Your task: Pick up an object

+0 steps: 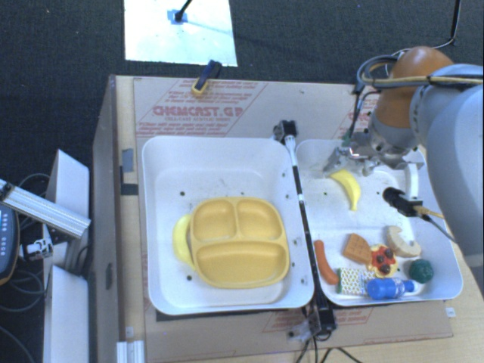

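Where the grey arm (pixel 446 119) comes in from the right and bends down, its hand (pixel 352 160) hangs low over the far end of the right bin (pixel 446 290). From where I stand I cannot tell whether the hand is apart or together, and I see nothing gripped in it. A banana (pixel 349 189) lies on the bin floor just beside the hand, on the near side, curving toward the front; whether they touch I cannot make out.

Further toward the near end of that bin sits a cluster of small toy foods: a red sausage (pixel 325 262) by the dividing wall, an orange waffle piece (pixel 357 248), a round piece with dark red dots (pixel 383 259), a pale ring-shaped bun (pixel 401 241), a green ball (pixel 421 271), a blue bottle (pixel 386 287) on its side, and a green-and-white checked block (pixel 350 280).

Across the divider, the left bin (pixel 162 203) holds a yellow divided plate (pixel 238 240), which rests partly on top of a flat yellow disc (pixel 181 238) peeking out at its left. Both bins sit on a tabletop (pixel 249 100) covered with a sheet printed in red letters.
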`<state>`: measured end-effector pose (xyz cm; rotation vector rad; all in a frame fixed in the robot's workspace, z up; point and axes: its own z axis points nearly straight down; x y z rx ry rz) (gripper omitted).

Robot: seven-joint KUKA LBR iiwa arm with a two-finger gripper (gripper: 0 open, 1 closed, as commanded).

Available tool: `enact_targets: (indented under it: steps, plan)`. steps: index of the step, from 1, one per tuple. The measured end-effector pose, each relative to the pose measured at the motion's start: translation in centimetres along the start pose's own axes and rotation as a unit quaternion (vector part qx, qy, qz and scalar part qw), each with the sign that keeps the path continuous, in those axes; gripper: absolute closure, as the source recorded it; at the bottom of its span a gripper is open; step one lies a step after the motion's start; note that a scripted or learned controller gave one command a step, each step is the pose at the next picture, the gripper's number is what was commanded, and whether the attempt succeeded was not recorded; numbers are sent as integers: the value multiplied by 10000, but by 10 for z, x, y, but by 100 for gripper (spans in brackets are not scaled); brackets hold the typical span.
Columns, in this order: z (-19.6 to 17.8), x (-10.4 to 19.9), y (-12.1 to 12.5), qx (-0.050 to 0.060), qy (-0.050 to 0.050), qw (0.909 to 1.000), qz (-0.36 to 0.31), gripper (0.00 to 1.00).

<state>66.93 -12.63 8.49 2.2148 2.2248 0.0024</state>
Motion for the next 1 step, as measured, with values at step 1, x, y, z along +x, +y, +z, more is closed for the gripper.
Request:
enact_targets:
  steps: [1]
  plan:
    - [-11, -1, 1, -16, -12, 10000, -18, 100]
